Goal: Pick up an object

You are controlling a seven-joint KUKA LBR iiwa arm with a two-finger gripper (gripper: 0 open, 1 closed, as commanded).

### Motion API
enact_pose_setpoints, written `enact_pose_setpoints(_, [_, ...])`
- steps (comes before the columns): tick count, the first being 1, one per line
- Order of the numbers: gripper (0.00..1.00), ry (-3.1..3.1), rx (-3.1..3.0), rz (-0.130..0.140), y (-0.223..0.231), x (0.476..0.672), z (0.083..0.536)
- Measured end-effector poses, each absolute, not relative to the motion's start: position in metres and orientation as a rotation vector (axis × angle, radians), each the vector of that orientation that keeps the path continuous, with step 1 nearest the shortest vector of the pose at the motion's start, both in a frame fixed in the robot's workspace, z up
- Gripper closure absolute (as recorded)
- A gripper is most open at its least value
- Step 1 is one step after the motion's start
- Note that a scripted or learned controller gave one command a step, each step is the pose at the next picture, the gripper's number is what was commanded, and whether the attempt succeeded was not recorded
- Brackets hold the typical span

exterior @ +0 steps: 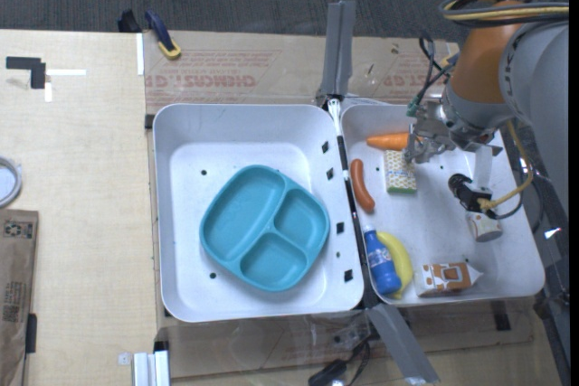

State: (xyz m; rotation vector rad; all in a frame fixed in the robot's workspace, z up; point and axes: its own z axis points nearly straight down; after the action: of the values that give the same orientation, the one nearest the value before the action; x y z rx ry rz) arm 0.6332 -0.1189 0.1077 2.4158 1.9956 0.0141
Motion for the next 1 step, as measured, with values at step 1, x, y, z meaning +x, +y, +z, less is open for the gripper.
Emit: enact_pose_setpoints(1, [1.0, 1.932, 2.478, -0.002, -0.0129, 0.6328, 0.2338])
